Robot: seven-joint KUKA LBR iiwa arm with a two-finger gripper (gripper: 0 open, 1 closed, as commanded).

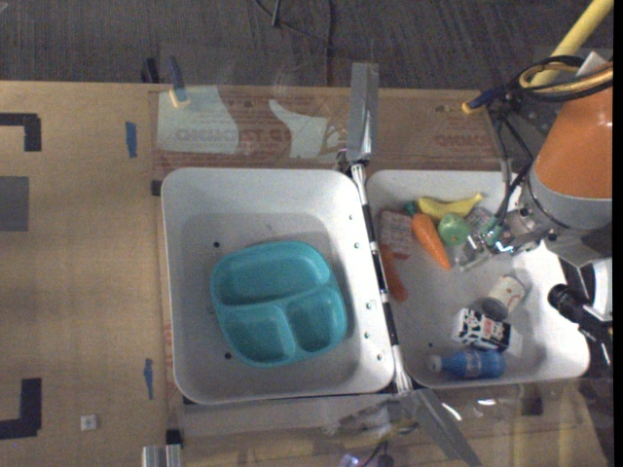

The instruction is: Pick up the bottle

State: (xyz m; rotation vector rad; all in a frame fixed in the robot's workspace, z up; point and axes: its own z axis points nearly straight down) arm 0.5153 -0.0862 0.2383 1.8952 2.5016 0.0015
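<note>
I see the bottle (pixel 469 364) lying on its side near the front edge of the right bin (pixel 545 353), just below a small black-and-white carton (pixel 483 330) and well apart from the gripper (pixel 484 244). It looks like a small blue plastic bottle with a pale cap, so I judge it light, fairly stiff, smooth-skinned and round, which means it is likely to roll or squirt out if pinched off-centre. Its long axis runs roughly left to right across the view, nearly parallel to the bin's front wall, with the cap end pointing left towards the divider between the bins. I would take it across the middle of the body, fingers closing front to back, square to that axis. The gripper sits higher up in the bin, beside a carrot (pixel 430 240), a banana (pixel 448 205) and a green object (pixel 453 228); whether its fingers are spread or together I cannot tell from here. Nothing shows between them.
</note>
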